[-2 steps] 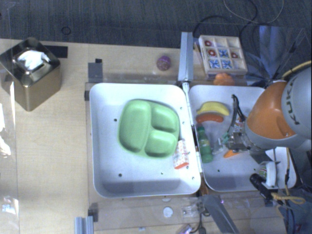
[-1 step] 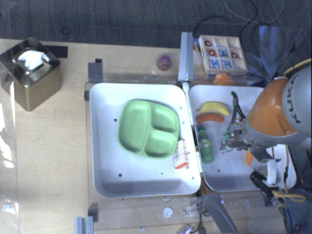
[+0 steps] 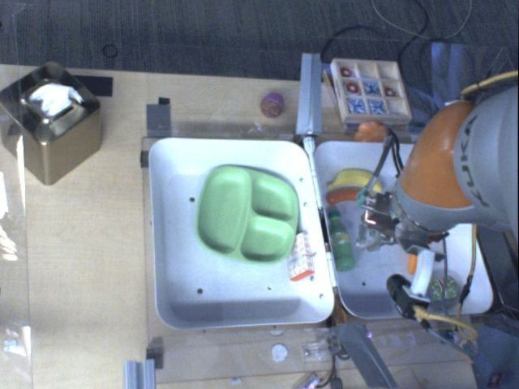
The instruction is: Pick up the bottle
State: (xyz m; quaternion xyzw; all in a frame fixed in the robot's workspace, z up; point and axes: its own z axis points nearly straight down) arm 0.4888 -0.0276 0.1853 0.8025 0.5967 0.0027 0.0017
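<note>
The green bottle is seen lying against the right bin's left wall. Probably light and slick, it is best pinched mid-body. The gripper's state cannot be told.

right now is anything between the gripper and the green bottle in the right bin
Nothing visible stands between them. The green bottle lies along the left wall of the right bin, and the gripper hangs just to its right over bare bin floor. The yellow item lies further back, off that path.
</note>
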